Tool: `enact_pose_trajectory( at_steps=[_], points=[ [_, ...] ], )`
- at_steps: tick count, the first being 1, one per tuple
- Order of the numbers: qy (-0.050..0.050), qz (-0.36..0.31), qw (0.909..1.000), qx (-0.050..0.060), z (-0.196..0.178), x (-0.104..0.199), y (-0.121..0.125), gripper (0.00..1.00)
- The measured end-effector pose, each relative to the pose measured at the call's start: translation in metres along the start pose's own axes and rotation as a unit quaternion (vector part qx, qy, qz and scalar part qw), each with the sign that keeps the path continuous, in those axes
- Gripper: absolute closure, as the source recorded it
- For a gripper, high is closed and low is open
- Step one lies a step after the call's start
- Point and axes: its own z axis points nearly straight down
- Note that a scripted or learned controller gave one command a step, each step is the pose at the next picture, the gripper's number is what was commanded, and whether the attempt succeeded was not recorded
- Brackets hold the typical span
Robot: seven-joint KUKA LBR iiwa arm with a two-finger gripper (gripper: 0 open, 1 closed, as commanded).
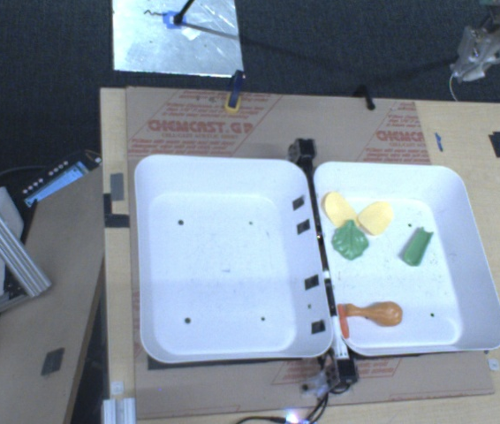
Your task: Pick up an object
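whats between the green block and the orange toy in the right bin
Nothing. In the camera view the stretch from the green block down to the orange toy is bare white floor of the right bin.

2 bins sit side by side on the bench [188,117]. All 5 things lie in the right bin [475,237]. 2 round pieces [338,208] [375,218] touch near the back. A leafy piece [350,240] lies just in front of them. A block [416,246] lies to its right, apart. A gourd [372,314] lies near the front. The gripper [484,47] is far back on the right, outside the bins.
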Motion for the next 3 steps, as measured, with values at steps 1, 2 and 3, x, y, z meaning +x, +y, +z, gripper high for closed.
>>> enact_pose_trajectory(
  at_steps=[1,2,3],
  points=[
    [0.0,0.0,1.0,0.001,-0.023,0.041,-0.003,1.0],
    [0.001,-0.001,1.0,0.0,-0.049,0.078,0.001,1.0],
    [0.001,-0.001,1.0,0.001,-0.071,0.117,0.001,1.0]
  ],
)
